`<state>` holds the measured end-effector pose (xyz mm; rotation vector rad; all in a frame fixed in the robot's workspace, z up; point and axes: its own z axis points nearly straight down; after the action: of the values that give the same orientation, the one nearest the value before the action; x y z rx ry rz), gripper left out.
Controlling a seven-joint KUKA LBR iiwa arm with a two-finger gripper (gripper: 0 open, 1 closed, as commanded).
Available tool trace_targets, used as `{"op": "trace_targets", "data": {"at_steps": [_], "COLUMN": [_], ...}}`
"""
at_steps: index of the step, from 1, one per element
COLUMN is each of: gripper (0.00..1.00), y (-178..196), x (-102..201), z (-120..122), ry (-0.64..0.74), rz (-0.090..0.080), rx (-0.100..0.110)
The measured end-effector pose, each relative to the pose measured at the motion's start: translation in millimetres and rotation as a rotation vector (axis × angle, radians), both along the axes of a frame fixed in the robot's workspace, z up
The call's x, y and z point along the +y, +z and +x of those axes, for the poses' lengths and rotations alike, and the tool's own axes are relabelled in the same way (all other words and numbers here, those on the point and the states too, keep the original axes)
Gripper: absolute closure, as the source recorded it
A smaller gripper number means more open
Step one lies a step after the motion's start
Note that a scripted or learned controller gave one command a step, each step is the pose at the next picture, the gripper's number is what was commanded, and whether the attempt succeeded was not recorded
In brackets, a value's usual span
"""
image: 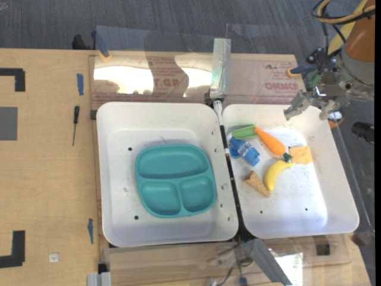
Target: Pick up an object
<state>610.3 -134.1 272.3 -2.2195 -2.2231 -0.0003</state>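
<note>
The right bin [333, 210] holds several small toys in its upper left part. A green piece [243, 131] lies beside an orange carrot [271, 142], with a blue object [247, 152] just below them. A yellow banana [275, 173] rests between a tan wedge [257, 184] and an orange block [301, 154]. My gripper [312, 108] hovers over the bin's far right corner, above and to the right of the toys. Its fingers [296, 106] are spread open with nothing between them.
A teal divided plate [175, 179] sits in the left bin [110, 159]. A clear upright divider [220, 64] stands behind the seam between the bins. Yellow and black cables [333, 5] hang near the arm at the upper right.
</note>
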Motion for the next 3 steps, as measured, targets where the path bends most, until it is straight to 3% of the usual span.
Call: {"op": "trace_targets", "data": {"at_steps": [1, 2, 3], "gripper": [0.0, 0.0, 0.0], "y": [-137, -165, -168], "x": [41, 24, 11], "z": [-15, 5, 14], "ry": [0.208, 0.06, 0.049], "rz": [0.002, -0.013, -0.013], "rx": [0.007, -0.04, -0.042]}}
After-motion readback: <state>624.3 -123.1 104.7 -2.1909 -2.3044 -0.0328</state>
